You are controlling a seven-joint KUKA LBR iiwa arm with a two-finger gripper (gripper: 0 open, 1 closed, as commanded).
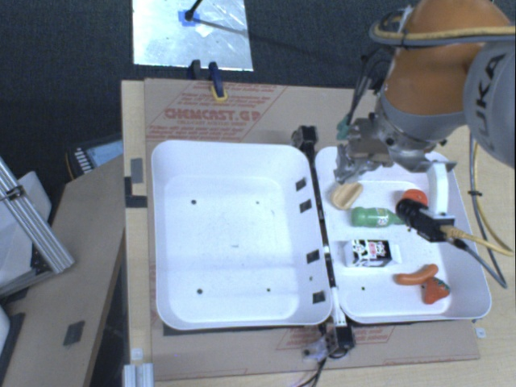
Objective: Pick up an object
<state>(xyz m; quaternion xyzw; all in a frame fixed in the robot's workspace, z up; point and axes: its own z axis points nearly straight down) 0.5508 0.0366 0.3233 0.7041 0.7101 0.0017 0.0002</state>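
My gripper (349, 171) hangs low over the back left of the right bin (476, 301), just above a tan, bread-like piece (347, 195). Whether it touches that piece cannot be made out. In front of the tan piece lies a green object (372, 216). A black-and-white carton (372, 252) lies nearer the front. An orange sausage shape (414, 277) and an orange-red piece (436, 292) rest at the front right. A red-orange object (415, 195) shows partly behind the wrist hardware.
The left bin (165, 216) stands beside the right one, with a black hinged divider (318, 232) between them. Both sit on a cardboard sheet (218, 107). A shiny metal plate (192, 22) lies at the back. The grey and orange arm (443, 47) looms over the right bin's back.
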